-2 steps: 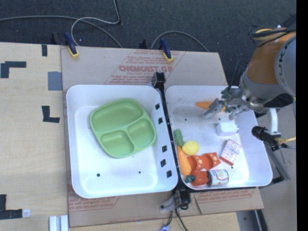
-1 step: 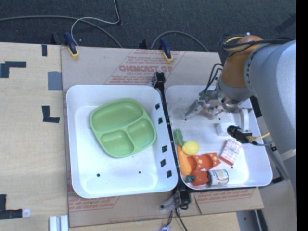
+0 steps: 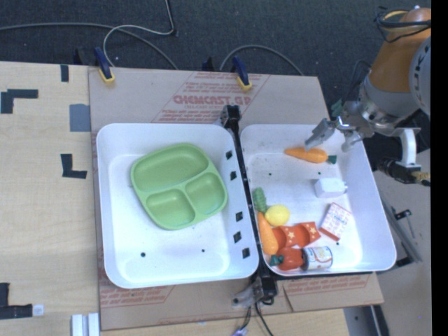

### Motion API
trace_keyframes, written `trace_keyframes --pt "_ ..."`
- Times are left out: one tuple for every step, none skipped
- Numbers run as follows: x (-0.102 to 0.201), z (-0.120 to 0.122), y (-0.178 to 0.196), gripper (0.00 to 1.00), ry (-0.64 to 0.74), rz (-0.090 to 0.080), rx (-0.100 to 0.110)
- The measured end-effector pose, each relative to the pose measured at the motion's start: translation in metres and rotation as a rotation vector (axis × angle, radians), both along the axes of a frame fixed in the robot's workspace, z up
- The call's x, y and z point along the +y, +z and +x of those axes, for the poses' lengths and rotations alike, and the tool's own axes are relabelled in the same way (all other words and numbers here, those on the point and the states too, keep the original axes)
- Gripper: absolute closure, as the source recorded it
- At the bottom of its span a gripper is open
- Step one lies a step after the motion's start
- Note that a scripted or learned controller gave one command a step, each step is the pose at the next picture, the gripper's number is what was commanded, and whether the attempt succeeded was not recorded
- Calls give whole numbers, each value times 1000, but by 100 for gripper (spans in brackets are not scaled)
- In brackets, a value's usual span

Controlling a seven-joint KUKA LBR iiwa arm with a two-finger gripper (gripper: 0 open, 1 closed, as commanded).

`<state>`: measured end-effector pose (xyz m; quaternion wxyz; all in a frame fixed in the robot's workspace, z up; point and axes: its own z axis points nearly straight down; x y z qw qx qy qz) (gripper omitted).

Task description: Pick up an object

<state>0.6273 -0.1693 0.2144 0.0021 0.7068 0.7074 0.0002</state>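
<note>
Just below the gripper, the toy carrot lies in the right bin, long axis roughly left to right, leafy end nearest the spread fingers, which grip nothing. Further down that bin sit a white block, a card, and a pile of toy food. The left bin holds a green divided plate.
</note>
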Motion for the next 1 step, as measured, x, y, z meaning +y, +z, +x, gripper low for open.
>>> trace_keyframes --pt "-7 28 -125 0 0 1 8"
